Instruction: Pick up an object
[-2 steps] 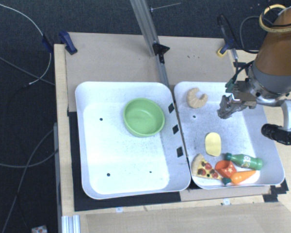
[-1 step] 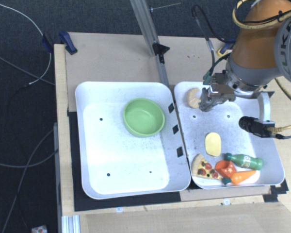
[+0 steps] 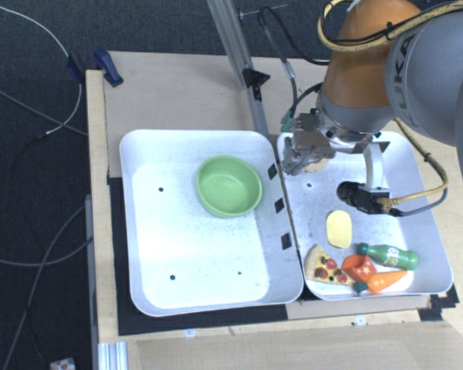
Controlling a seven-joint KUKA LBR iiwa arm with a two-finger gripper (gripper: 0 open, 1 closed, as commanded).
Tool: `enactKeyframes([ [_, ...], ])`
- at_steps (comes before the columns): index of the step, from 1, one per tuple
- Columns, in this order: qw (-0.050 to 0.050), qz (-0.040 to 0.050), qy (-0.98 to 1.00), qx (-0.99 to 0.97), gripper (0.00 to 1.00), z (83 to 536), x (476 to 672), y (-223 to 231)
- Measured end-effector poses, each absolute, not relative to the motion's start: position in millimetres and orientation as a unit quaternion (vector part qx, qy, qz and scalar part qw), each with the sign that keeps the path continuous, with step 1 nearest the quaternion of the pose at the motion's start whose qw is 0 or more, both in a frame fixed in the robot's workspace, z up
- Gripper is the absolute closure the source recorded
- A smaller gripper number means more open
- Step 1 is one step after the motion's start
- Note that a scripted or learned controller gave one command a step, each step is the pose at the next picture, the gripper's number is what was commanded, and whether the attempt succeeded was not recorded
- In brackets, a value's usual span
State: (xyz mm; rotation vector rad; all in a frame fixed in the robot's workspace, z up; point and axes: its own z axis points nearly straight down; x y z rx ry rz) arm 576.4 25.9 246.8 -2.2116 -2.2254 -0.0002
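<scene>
My gripper (image 3: 302,159) hangs over the far left corner of the right bin (image 3: 428,206), near the divider between the bins. In the right bin lie a pale yellow oval piece (image 3: 339,229), a green bottle (image 3: 388,256), a pizza slice (image 3: 326,267), a red pepper-like piece (image 3: 357,269) and an orange carrot (image 3: 386,281), all clustered at the near edge. A green bowl (image 3: 229,185) sits upright in the left bin (image 3: 162,230). Nothing shows between the gripper and the toys below it.
A metal pole (image 3: 235,45) slants up behind the bins. A black camera-like part with a cable (image 3: 364,197) hangs from the wrist over the right bin. Blue clamps (image 3: 106,68) sit at the bench's far left corner.
</scene>
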Motion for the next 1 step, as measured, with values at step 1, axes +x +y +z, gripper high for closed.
enactKeyframes([
  [1, 0.001, -0.0003, -0.709, -0.705, 1.00, 231.1, 591.0, 76.5],
])
